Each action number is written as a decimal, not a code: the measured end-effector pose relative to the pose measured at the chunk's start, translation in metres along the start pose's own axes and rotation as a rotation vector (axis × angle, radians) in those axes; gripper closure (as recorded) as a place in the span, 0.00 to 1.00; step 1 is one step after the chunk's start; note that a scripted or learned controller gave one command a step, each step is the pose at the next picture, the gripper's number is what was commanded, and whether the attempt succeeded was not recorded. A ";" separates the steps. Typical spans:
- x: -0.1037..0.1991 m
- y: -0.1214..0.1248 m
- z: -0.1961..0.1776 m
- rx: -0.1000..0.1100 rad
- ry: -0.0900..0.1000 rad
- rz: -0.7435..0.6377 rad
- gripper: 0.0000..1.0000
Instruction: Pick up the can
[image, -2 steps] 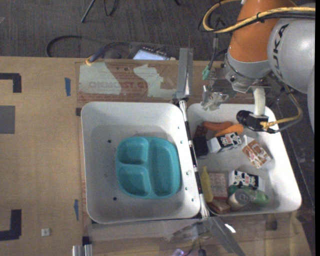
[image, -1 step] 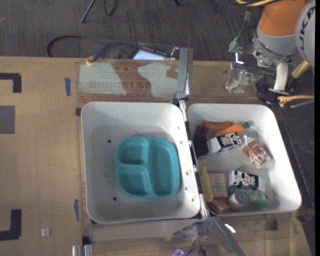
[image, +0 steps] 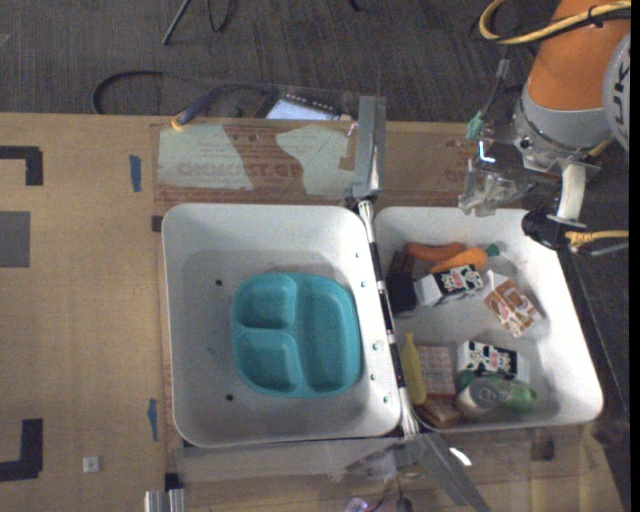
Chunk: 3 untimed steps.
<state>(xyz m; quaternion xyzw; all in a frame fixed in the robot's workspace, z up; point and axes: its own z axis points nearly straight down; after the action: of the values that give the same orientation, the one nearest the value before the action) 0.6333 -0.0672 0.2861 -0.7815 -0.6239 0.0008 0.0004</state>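
Tan board covers the bench (image: 80, 330), marked with black corner brackets and bits of blue tape; beyond its far edge lies dark carpet with a looped black cable (image: 130, 90). Two white bins sit side by side on it. The pincer (image: 490, 190) hangs above the far rim of the right bin (image: 580, 330), under the grey arm with its orange band (image: 570, 60); whether it is open or closed cannot be told from here, and nothing shows in its grip.

Well below the pincer, toward the near edge, the can (image: 480, 395) lies in the right bin's near corner, tipped on its side, its round silver end facing up and left, long axis roughly across the bin. Around it sit two cow-print cartons, a carrot (image: 460, 260), a banana (image: 411, 365) and small packets. Down and left of the pincer, the left bin (image: 190, 260) holds a teal divided tray (image: 295, 335)
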 end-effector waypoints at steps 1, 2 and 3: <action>-0.074 -0.020 0.028 0.000 0.000 0.010 1.00; -0.123 0.055 -0.013 -0.005 0.000 0.067 1.00; -0.135 0.066 -0.042 -0.006 -0.001 0.080 1.00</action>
<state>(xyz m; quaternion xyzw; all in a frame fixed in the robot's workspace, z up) 0.6675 -0.2129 0.3278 -0.8057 -0.5923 -0.0009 -0.0021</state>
